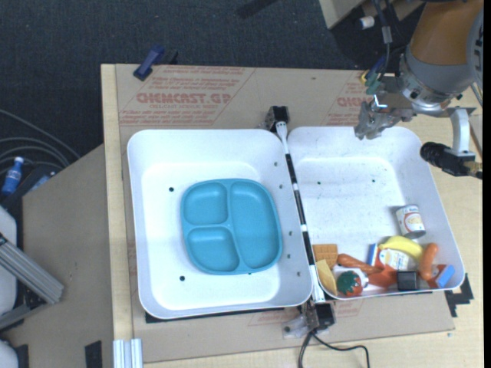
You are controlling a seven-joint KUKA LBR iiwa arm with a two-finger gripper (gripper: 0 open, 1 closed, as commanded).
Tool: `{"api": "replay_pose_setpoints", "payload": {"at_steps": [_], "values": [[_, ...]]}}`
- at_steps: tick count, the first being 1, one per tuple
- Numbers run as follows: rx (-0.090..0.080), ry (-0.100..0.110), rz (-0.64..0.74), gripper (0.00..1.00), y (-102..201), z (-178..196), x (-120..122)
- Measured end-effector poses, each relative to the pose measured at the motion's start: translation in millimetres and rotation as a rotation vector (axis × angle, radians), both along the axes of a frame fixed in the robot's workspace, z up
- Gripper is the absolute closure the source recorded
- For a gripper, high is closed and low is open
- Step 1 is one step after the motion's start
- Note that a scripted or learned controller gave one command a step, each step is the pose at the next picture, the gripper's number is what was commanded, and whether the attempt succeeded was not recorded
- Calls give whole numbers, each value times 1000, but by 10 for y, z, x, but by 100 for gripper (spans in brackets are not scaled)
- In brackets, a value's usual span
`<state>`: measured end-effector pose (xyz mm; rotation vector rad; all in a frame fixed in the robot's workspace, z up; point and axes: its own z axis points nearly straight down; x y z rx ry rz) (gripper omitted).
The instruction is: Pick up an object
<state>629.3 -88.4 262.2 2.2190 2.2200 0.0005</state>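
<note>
My gripper [371, 126] hangs over the far edge of the right bin [345, 167], high above its floor, with nothing visible between its fingers. Several small toy foods lie piled in that bin's near right corner: a yellow banana [401, 244], a small white can [411, 221], an orange carrot [351, 261], a red sausage [429, 257], a red strawberry-like piece [350, 283], a brown waffle square [325, 252] and a black block [406, 280]. They are well apart from the gripper, toward the near side.
The left bin [153, 167] holds a blue divided plate [230, 225]. A black clip [277, 116] sits at the far end of the seam between the bins. A blue object [148, 63] lies on the board's far left corner. Cables run along the left.
</note>
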Motion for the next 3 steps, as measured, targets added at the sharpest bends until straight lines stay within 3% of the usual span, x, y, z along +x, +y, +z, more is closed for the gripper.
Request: {"api": "replay_pose_setpoints", "payload": {"at_steps": [2, 3], "values": [[1, 4, 0, 100, -106, 45, -106], [2, 4, -1, 100, -271, 72, -339]]}}
